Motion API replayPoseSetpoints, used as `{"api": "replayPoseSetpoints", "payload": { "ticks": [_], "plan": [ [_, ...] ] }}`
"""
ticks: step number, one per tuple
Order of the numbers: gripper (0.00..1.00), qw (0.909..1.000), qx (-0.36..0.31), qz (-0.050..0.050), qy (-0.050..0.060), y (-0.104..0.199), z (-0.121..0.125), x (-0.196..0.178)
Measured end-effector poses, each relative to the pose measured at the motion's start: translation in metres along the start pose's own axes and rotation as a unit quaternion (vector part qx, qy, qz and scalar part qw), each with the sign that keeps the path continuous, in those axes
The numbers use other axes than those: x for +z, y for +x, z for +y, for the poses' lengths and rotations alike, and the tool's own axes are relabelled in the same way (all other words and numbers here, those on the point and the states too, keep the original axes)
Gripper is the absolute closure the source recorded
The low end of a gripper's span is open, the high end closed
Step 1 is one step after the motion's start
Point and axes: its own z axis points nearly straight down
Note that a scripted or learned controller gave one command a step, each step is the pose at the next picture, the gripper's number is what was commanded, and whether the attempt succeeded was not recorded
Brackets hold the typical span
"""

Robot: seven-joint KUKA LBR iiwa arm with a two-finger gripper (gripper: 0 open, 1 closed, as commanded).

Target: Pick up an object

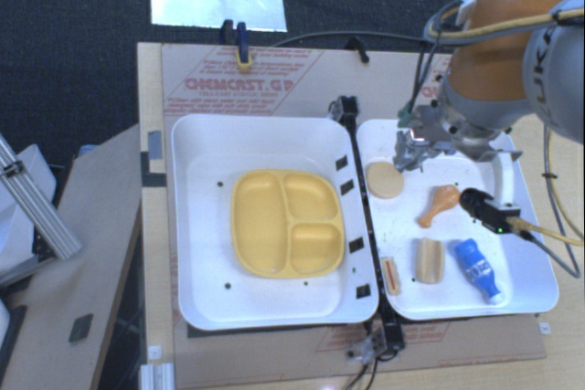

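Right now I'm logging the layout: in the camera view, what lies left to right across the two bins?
Yellow divided plate → hot dog → bread piece → blue bottle. The round cookie and the drumstick overlap these in left-right position, so they are left out.

Yellow tray in left bin.

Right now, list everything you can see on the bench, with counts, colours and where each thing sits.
bins: two, white, side by side
divided plate: one, yellow, left bin
round cookie: one, tan, right bin, upper left
drumstick: one, orange, right bin, middle
bread piece: one, tan, right bin, lower middle
hot dog: one, small, right bin's lower left edge
bottle: one, blue, right bin, lower right
gripper: one, grey, above the cookie
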Motion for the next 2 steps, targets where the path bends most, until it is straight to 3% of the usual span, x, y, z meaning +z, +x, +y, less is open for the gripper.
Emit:
{"api": "replayPoseSetpoints", "payload": {
  "ticks": [2],
  "plan": [
    [1.00,1.0000,-0.001,0.000,0.000,0.096,-0.039,0.028]
  ]
}}
